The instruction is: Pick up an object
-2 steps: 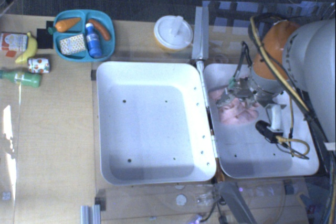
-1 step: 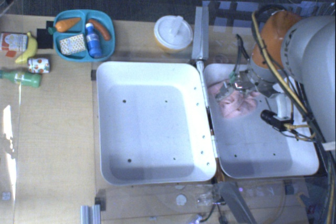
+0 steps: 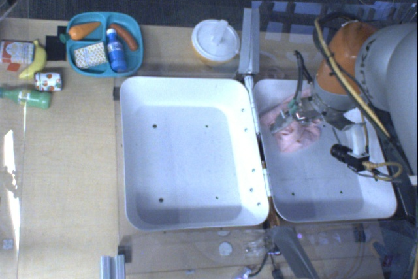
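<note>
**Pink object under the gripper, right bin**

Pink object: soft-looking, crumpled, lying in the right bin toward its 10 o'clock corner, close to the divider shared with the left bin. Resting on the bin floor, pale pink with a slightly darker fold along its lower side; exact shape hard to tell.

Gripper: down over the object's upper edge, at about 12 o'clock of the pink mass, seemingly touching or just above it. Metal parts blurred and mixed with the pink; cannot tell whether spread or closed, nor whether anything sits in its grasp.

Arm: grey, bulky, coming in from 3 o'clock, with the orange band above the wrist and yellow-and-black cables looping past it down to the bin's 3 o'clock side.

Left bin: white, shallow, a few small dark holes in the floor.

Beyond the bins, at 12 o'clock of the left bin: white round lid on a yellowish container. At 10 o'clock: blue divided tray holding an orange carrot-like piece, a blue bottle, a sausage-like piece and a patterned square item. Farther toward 9 o'clock on the wooden bench: banana, red-and-white carton, small can, green bottle on its side.
</note>
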Robot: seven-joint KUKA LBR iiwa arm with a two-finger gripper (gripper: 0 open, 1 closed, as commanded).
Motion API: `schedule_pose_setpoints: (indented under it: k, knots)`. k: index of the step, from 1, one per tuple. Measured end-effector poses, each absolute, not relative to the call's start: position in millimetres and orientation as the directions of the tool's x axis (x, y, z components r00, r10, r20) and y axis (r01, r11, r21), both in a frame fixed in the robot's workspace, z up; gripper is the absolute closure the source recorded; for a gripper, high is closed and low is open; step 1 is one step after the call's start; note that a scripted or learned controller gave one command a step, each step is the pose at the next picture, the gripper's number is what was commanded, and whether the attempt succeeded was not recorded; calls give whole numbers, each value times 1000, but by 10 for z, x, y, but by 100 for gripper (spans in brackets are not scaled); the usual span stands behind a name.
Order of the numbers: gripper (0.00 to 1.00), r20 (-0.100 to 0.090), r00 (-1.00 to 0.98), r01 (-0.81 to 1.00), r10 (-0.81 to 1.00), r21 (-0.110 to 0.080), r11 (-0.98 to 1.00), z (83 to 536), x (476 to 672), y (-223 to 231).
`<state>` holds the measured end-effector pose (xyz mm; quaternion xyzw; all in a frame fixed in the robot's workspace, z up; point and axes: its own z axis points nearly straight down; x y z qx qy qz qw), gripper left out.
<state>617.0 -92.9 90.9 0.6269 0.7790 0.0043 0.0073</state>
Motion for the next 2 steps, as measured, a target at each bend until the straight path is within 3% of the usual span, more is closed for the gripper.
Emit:
schedule_pose_setpoints:
  k: [1,2]
  knots:
    - [100,-11,-214,977,977,23,214,1031,6194,-932]
    - [100,-2,-256,967,967,6,256,2025,6603,-556]
